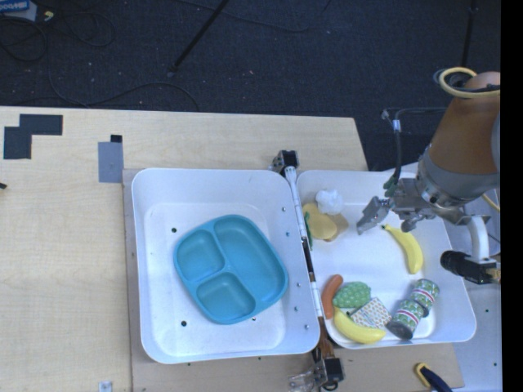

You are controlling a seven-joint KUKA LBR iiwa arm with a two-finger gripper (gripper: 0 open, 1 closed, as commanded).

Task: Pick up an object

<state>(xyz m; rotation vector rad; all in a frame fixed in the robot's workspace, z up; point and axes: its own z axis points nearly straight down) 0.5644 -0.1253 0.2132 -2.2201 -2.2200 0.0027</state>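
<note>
My gripper (391, 219) hangs over the back middle of the right bin (458, 329), open, with nothing between its fingers. A yellow banana (407, 248) lies just below and to the right of it. To its left sit a white lump (328, 200) and a yellow rounded fruit (321, 224), close to the bin's left wall. Along the front of that bin lie an orange sausage-shaped piece (331, 294), a green leafy toy (353, 294), a patterned packet (373, 311), a second banana (357, 330) and a patterned can (412, 308) on its side.
The left bin (155, 219) holds a blue divided plate (230, 268). A ridge with a clamp (286, 163) separates the two bins. The grey arm with its orange band (466, 137) comes in from the right, over the right bin's back corner.
</note>
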